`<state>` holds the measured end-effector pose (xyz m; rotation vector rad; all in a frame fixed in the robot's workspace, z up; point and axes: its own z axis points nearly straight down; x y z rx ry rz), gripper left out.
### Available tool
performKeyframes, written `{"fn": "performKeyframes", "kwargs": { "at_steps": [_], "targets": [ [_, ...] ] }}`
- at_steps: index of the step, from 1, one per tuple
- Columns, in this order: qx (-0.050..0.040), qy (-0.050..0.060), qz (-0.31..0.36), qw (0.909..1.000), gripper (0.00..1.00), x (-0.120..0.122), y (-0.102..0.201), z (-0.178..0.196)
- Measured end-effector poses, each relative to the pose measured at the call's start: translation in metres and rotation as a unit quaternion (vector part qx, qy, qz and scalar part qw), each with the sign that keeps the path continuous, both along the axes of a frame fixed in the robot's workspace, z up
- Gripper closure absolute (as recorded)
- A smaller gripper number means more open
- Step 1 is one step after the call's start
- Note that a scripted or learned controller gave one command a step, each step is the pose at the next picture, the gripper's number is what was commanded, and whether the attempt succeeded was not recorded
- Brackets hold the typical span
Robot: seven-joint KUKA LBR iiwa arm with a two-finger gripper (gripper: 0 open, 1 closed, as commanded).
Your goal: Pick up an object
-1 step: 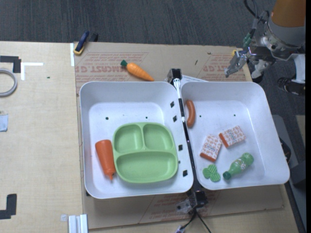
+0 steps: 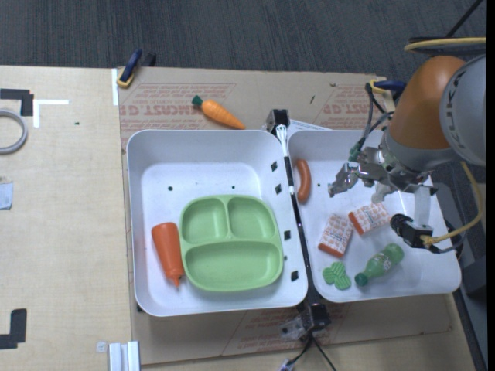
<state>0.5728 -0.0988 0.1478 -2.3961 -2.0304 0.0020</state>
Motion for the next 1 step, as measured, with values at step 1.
{"fn": "performKeyframes", "kwargs": {
  "at_steps": [1],
  "targets": [
    [0.0002,-0.003,-0.047,0.9989,0.0,-0.07,-0.0307,-0.0528]
  ]
}}
